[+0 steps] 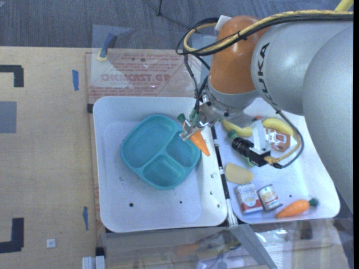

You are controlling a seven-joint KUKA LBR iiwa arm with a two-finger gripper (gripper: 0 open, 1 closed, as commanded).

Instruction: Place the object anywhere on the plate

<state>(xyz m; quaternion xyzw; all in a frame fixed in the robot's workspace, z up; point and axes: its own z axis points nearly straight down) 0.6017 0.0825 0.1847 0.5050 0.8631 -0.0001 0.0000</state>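
Note:
A teal divided plate (157, 150) lies in the left white bin (151, 212). My gripper (190, 129) hangs over the plate's right rim, reaching in from the upper right. It is shut on a small orange carrot (201, 143). The carrot's green top (181, 118) sticks out at the upper left of the fingers, and its orange tip points down and to the right, over the gap between plate and bin wall. The carrot is tilted and partly covered by the fingers.
The right bin (320, 200) holds a banana (280, 125), a pale rounded piece (239, 174), two small cans (247, 199) (270, 197), a second carrot (293, 208) and a white and orange packet (278, 141). The arm's bulk covers the upper right.

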